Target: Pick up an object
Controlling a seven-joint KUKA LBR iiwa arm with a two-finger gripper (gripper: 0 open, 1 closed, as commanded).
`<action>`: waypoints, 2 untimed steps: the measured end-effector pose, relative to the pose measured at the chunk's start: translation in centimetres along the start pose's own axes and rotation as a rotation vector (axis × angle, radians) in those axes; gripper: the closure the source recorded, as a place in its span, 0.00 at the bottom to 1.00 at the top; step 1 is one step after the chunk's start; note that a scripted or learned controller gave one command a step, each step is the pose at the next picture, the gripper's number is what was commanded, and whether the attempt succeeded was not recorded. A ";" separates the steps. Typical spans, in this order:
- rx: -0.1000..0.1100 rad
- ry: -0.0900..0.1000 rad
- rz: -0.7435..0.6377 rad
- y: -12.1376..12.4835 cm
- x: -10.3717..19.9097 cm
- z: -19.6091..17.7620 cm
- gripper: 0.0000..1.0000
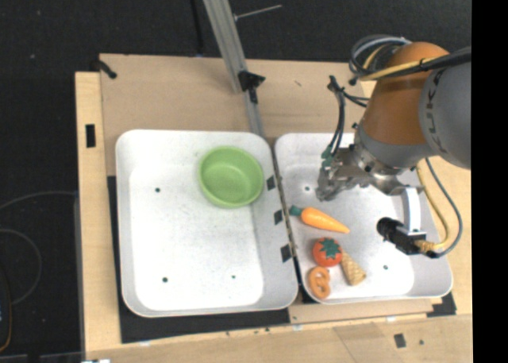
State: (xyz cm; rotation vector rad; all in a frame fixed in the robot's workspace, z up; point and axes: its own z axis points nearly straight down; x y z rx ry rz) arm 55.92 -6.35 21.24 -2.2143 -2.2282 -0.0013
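One orange carrot (pixel 320 219) with green stem end, tapered, lies flat mid right bin (pixel 429 278), just below the gripper (pixel 328 187), whose finger state I cannot tell.

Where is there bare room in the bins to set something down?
Most of the left bin is bare, below and left of the green bowl. The right bin is crowded: carrot, tomato and other toy food near its left wall, gripper above them.
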 end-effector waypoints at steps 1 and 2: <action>0.000 0.001 -0.002 -0.5 5.9 0.3 1.00; -0.002 0.002 -0.003 -0.5 12.1 -0.6 1.00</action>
